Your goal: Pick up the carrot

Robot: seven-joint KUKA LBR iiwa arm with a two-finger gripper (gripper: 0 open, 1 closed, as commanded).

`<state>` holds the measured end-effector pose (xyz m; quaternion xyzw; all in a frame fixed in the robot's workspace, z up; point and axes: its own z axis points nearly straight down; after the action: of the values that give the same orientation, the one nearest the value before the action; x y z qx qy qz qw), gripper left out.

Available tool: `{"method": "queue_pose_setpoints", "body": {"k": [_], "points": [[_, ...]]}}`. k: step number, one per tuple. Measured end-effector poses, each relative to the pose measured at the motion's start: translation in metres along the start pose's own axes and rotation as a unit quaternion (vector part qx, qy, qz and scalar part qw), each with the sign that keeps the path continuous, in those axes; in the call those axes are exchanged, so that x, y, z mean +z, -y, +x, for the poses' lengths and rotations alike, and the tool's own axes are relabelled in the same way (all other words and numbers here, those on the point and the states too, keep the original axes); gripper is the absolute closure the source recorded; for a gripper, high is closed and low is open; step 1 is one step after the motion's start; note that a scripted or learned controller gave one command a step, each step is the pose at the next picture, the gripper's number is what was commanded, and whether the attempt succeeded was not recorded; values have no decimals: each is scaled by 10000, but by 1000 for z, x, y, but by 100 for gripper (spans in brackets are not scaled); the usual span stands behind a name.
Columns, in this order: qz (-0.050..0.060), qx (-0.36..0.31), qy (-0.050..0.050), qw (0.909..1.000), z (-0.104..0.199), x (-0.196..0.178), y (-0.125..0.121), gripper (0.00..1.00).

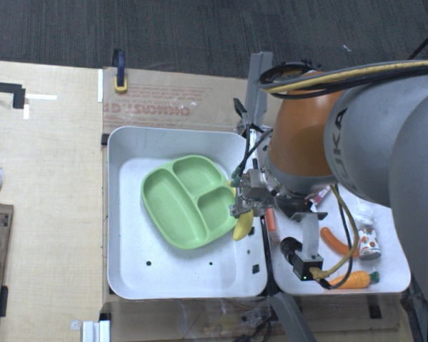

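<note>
The carrot, orange with a green tip, lies near the front edge of the right bin. My gripper hangs under the orange-banded wrist, over the wall between the two bins and well left of the carrot. A yellow banana-like piece sits right below the gripper, by the edge of the green plate. I cannot tell whether the gripper touches it. The arm hides much of the right bin.
The green divided plate lies in the left bin. In the right bin there are an orange elongated piece, a small bottle and a thin red piece. Cables loop below the wrist near the carrot.
</note>
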<state>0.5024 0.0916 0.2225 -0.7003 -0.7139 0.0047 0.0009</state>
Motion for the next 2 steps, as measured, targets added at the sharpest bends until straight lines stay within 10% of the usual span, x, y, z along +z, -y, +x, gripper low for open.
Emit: {"method": "queue_pose_setpoints", "body": {"k": [2], "points": [[43, 5, 28, 10000, -3, -15, 0, 100]]}}
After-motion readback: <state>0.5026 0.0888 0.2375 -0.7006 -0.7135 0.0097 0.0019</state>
